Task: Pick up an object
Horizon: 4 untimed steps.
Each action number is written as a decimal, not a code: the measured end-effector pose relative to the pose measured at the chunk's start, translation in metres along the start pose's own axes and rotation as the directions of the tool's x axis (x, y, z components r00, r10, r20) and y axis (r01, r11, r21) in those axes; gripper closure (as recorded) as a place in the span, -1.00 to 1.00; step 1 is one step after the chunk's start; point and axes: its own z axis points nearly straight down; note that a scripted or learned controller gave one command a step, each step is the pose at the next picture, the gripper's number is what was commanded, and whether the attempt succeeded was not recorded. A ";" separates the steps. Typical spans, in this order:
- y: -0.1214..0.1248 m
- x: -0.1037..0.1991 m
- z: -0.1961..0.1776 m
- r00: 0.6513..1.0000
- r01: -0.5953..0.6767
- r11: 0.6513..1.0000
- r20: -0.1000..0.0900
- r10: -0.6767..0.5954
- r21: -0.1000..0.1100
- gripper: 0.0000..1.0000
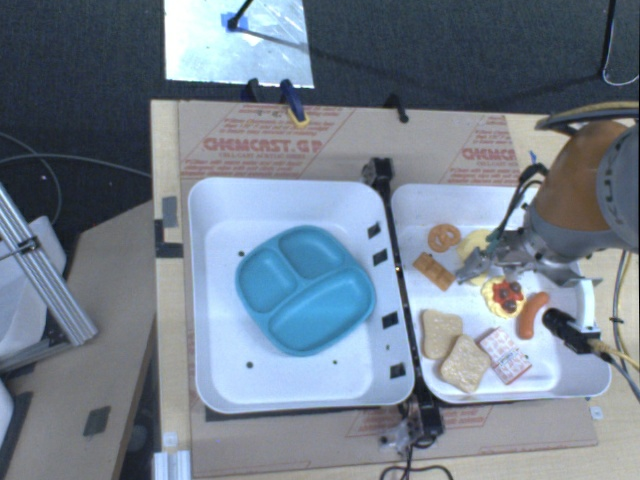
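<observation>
Camera view: gripper [478, 265] low over the right bin [575, 383], beside a pretzel [444, 237], cracker [433, 270] and pizza piece [503, 296]; finger opening cannot be told. Blue divided plate [305, 289] lies in the left bin [215, 368].

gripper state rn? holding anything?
Gripper: low in the right white bin, beside the small brown cracker-like toy food piece; open or closed cannot be told, nothing visibly held.

Dark carpet [80, 58] surrounds the cardboard-topped bench [270, 133], with a shiny metal sheet [238, 28] beyond it and aluminium framing [40, 278] at left.
</observation>
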 end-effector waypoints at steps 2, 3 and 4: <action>-0.006 0.030 0.011 1.000 0.008 1.000 0.000 -0.008 -0.001 -1.00; -0.067 0.068 0.006 1.000 0.000 1.000 -0.004 0.000 0.014 -1.00; -0.082 0.119 -0.091 1.000 0.008 1.000 -0.005 -0.008 0.001 -1.00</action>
